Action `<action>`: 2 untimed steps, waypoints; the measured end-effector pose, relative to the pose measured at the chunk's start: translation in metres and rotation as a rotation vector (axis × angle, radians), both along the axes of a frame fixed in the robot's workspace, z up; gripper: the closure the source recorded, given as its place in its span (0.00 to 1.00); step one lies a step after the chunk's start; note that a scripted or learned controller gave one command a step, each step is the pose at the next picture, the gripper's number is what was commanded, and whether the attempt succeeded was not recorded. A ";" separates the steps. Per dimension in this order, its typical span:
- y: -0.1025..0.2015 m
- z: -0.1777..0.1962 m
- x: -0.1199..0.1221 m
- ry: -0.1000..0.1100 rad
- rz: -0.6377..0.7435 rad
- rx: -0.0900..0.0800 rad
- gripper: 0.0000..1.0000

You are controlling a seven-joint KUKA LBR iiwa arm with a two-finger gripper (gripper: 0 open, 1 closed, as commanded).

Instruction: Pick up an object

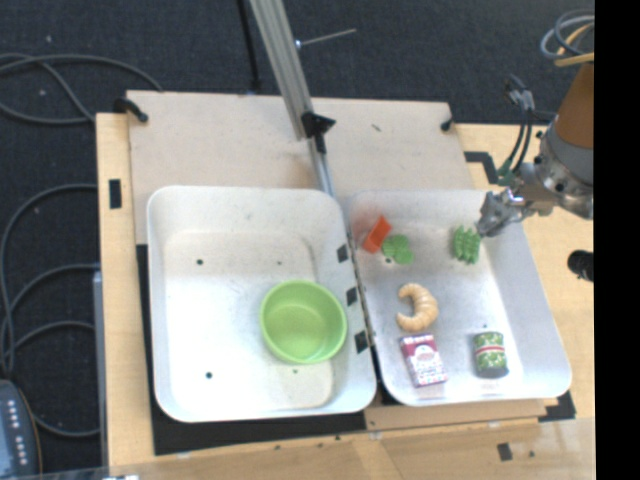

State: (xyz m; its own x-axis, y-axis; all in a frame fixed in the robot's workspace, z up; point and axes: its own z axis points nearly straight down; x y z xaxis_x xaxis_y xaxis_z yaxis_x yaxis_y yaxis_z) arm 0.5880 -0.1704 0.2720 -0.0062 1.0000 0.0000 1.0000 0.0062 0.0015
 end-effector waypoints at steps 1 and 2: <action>0.055 -0.014 -0.004 0.001 0.000 -0.001 1.00; 0.104 -0.010 -0.017 0.000 0.001 0.001 1.00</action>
State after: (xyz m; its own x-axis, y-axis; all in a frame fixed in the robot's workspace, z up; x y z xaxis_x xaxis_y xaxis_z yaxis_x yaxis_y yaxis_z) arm 0.5710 -0.0664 0.2617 -0.0071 1.0000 0.0011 1.0000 0.0071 0.0011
